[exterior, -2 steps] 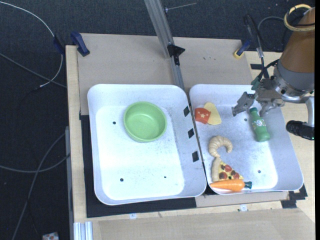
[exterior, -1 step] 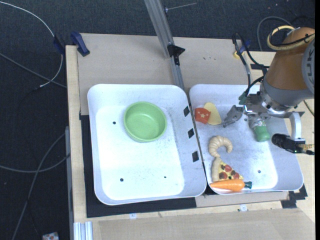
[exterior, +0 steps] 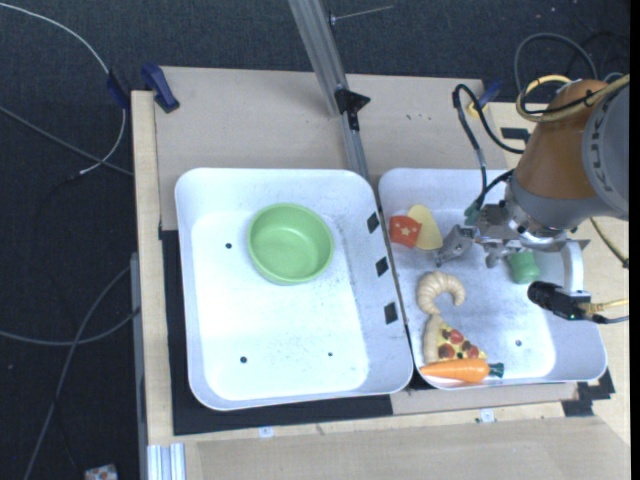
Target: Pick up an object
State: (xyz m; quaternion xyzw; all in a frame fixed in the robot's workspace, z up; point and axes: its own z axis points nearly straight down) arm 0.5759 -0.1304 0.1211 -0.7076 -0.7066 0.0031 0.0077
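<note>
Counter [exterior: 250, 118] carries two white bins side by side. The left bin [exterior: 200, 278] holds a green bowl [exterior: 290, 243], upright, in its upper half, well apart from everything else. The right bin [exterior: 535, 353] holds all the small items. A red piece [exterior: 403, 231] touches a yellow wedge [exterior: 430, 228] near the bin's upper left. A croissant [exterior: 441, 290] lies below them, near the divide between the bins. A pizza slice [exterior: 447, 340] lies just below the croissant. A carrot [exterior: 455, 371] lies flat along the bin's lower rim, touching the slice's lower end. A green piece [exterior: 521, 265] sits just right of the claw, partly under the wrist; I cannot tell its shape. The arm [exterior: 560, 168] reaches in from the right over the right bin's upper half. The claw [exterior: 472, 251] is low over the bin floor, between the yellow wedge and the green piece and above the croissant. As far as I can read it, its fingers [exterior: 455, 244] are spread, with only bare bin floor between them, so I log nothing gripped. No item touches the claw that I can see, though the green piece is too close to the wrist to be sure.
</note>
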